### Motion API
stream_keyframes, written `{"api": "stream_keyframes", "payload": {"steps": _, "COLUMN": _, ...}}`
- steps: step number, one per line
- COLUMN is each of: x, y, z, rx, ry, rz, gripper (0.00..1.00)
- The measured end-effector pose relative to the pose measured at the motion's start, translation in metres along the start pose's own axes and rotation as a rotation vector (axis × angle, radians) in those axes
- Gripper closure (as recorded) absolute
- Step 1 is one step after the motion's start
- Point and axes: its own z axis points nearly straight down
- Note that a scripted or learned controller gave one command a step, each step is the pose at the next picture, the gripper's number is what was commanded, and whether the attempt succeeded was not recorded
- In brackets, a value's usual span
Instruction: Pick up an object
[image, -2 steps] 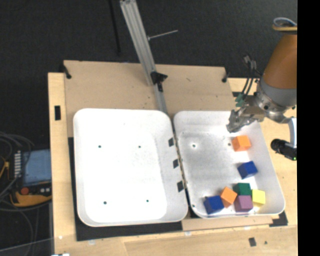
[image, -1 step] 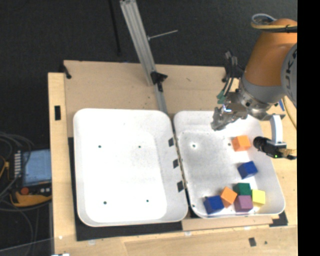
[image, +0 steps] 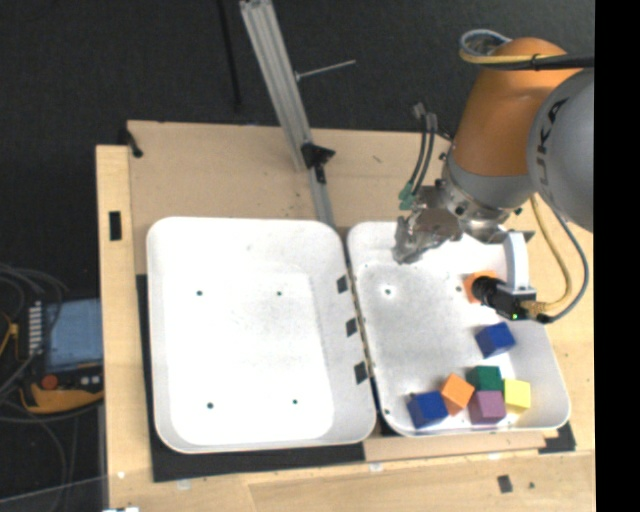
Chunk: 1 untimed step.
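Note:
My gripper (image: 412, 243) hangs over the far left corner of the right bin (image: 420, 330), below the orange-banded wrist. Several small blocks lie in that bin, all away from the gripper. A blue block (image: 495, 340) sits alone near the right wall. Along the near edge are another blue block (image: 428, 408), an orange block (image: 458, 392), a green block (image: 488, 378), a purple block (image: 487, 405) and a yellow block (image: 517, 394). A small orange object (image: 472, 288) is partly hidden behind a black fitting on the arm's cable.
The left bin (image: 240, 330) lies beside the right one, its floor showing bare white. A slanted metal pole (image: 290, 110) rises behind the bins. Cables loop off the arm's right side.

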Motion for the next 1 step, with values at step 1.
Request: {"api": "stream_keyframes", "payload": {"steps": 1, "x": 0.0433, "y": 0.0033, "z": 0.0141, "rx": 0.002, "ry": -0.001, "rz": 0.002, "gripper": 1.00}}
